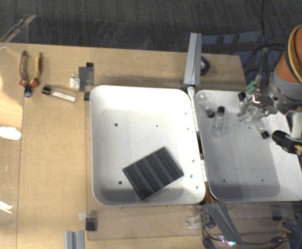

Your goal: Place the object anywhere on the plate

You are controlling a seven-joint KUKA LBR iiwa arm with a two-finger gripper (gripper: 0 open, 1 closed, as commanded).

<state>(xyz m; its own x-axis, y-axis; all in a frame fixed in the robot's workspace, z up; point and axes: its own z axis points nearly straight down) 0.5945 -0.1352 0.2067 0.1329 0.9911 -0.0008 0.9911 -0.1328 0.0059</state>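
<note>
In right bin (244, 185), far edge: gripper (252, 110) hovers, can't tell its state. Clear vials (217, 119) near far-left corner, likely object. Dark ribbed plate (152, 173) at near edge of left bin (140, 102). Descend centred on vial, lift clear of divider.

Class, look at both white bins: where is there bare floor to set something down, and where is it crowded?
Left bin: its whole upper half is bare, above the dark ribbed plate lying near its front wall. Right bin: the lower half is free, toward the front wall. Its upper end is crowded: clear vials lie there and the claw hangs over it.
</note>
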